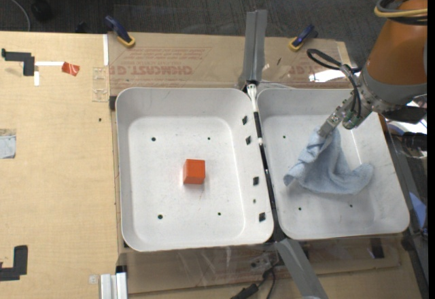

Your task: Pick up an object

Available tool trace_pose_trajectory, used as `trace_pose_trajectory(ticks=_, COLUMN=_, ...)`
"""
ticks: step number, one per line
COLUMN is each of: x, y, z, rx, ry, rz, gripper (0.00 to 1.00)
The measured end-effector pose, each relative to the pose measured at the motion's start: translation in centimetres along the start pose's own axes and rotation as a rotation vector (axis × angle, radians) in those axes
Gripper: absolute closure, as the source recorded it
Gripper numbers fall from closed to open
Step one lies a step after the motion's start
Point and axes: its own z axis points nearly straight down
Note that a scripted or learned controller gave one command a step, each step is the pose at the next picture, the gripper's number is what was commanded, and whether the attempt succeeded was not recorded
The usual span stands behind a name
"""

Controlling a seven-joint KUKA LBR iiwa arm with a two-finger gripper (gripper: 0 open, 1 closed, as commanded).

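Item: grey-blue cloth, crumpled, in the right bin. Its upper corner is drawn up into a peak that meets the gripper; the rest spreads over the bin floor toward the middle and right. The peak appears pinched between the fingers, which are closed on the fabric.

Item: orange-red block, resting flat near the middle of the left bin, well apart from the cloth and the arm.

Item: arm, orange band above the wrist, reaching in from the right over the right bin's upper right corner. A black cable loops beside the wrist.

Item: grey divider bar running between the two bins, with small black clips along the shared rim.

Item: clear sheet behind the bins, held by two blue-and-yellow clamps, one at the upper left and one at the upper right. Printed lettering shows reversed through it; it seems to read CHEMCAST, the remainder too faint to make out.

Item: plywood bench to the left, bearing black brackets, a white strip and a small red tag. Any writing on these is too small to read
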Motion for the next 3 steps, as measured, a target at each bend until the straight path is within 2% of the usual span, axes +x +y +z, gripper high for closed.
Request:
trace_pose_trajectory(ticks=1, x=-4.1, y=2.9, z=1.7, rx=0.001, ry=0.000, rz=-0.146, gripper=1.00)
trace_pose_trajectory(ticks=2, x=-5.4, y=2.9, z=1.9, rx=0.000, ry=-0.001, rz=-0.230, gripper=1.00)
trace_pose_trajectory(ticks=3, x=-4.8, y=2.5, z=-7.6, rx=-0.001, ry=-0.002, rz=-0.392, gripper=1.00)
